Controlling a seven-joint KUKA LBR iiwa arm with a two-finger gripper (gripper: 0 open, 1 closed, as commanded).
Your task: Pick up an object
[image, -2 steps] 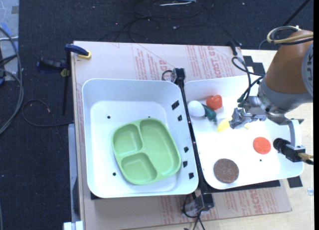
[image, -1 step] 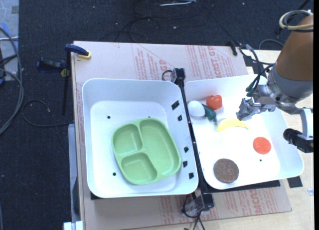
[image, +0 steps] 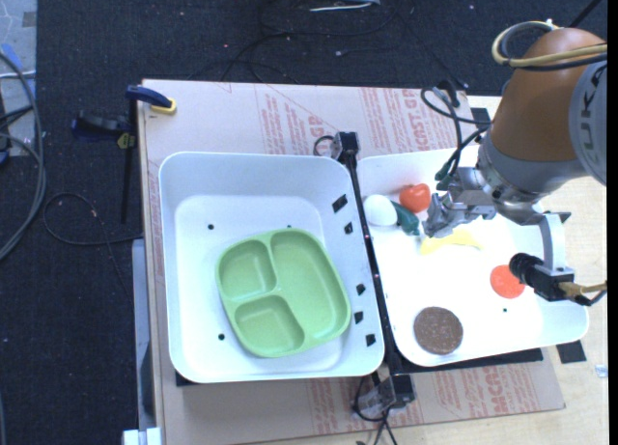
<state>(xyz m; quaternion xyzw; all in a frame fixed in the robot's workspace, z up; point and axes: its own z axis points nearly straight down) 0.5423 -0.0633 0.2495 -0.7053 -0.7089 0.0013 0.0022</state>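
Because the loose pieces all lie in the right bin (image: 541, 342), the arm (image: 546, 110) has reached in from three o'clock and set its claw (image: 446, 218) low over that bin's upper left part, where the things crowd closest together. A yellow piece (image: 452, 240) lies just beneath the claw at its five o'clock, a red round piece (image: 415, 196) sits near at ten o'clock, and a white egg-shaped piece (image: 379, 209) rests beside a small dark green piece (image: 408, 223) at nine o'clock, close against the bin's wall. Whether the claw is open or closed cannot be told from this slant (the wrist body hides it), and nothing can be seen held in it. An orange-red disc (image: 503, 282) and a brown round disc (image: 438, 329) lie well apart at four and six o'clock. The left bin (image: 183, 182) carries a green divided tray (image: 283, 291), likely there as a place to set things down. Judging by position, the yellow piece looks the likeliest target, still resting on the bin floor.
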